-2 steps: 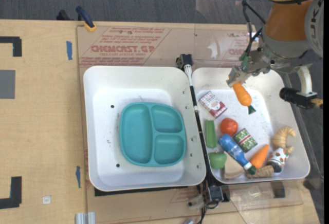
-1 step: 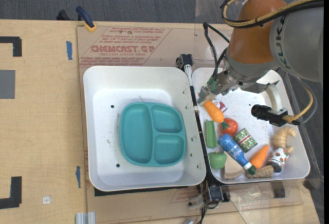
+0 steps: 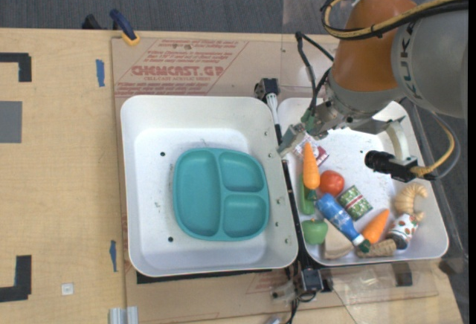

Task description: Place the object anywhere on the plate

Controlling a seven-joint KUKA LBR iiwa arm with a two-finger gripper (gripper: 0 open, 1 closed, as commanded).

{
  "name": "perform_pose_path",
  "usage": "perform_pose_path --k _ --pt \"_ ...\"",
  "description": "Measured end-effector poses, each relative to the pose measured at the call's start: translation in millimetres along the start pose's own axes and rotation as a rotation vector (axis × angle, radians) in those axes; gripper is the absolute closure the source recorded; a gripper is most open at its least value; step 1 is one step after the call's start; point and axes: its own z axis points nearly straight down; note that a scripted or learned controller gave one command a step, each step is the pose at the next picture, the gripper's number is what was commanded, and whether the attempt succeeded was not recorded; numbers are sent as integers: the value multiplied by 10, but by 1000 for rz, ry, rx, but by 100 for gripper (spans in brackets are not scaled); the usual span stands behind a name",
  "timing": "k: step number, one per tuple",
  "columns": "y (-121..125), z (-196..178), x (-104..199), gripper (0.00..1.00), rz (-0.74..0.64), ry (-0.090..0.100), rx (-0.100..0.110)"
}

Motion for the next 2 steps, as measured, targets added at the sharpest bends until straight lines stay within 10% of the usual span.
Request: perform_pose_path --k 2 --pt "0 0 0 0 0 0 0"
